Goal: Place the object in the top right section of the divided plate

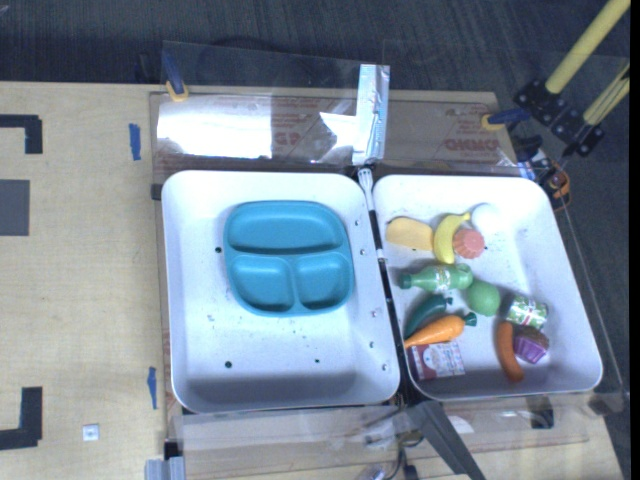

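A blue divided plate (288, 255) lies in the left white bin (200, 358), with one wide section at the back and two smaller ones at the front. The right white bin (560, 268) holds several toy foods: a yellow banana (446, 236), a pale yellow piece (408, 232), a pink round item (468, 243), a green bottle (440, 279), a green round item (485, 297), an orange carrot (436, 330), a can (526, 313), a sausage (507, 351), a purple item (531, 346) and a red-labelled packet (437, 360).
A clear plastic wall (270, 118) stands behind the left bin. A yellow-and-black stand (575, 78) reaches in at the upper right. Wooden bench surface (70, 298) lies to the left of the bins.
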`<control>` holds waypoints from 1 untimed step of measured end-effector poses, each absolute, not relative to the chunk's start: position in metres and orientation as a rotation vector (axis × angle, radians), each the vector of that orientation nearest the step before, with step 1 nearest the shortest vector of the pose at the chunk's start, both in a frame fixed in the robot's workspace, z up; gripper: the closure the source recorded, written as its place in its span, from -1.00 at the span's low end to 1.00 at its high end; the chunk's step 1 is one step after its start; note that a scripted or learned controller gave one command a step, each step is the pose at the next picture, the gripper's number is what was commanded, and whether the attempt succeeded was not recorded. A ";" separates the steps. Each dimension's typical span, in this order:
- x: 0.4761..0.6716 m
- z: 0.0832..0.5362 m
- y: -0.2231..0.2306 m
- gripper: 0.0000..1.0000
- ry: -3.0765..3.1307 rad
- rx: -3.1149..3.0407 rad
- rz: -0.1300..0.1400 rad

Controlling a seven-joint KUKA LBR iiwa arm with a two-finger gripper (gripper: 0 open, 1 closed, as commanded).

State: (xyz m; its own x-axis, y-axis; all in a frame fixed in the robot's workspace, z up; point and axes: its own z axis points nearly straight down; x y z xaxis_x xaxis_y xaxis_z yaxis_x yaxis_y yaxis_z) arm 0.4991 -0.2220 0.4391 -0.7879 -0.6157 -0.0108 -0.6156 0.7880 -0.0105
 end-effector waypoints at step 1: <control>0.509 0.430 -0.223 1.00 2.706 -1.583 -0.007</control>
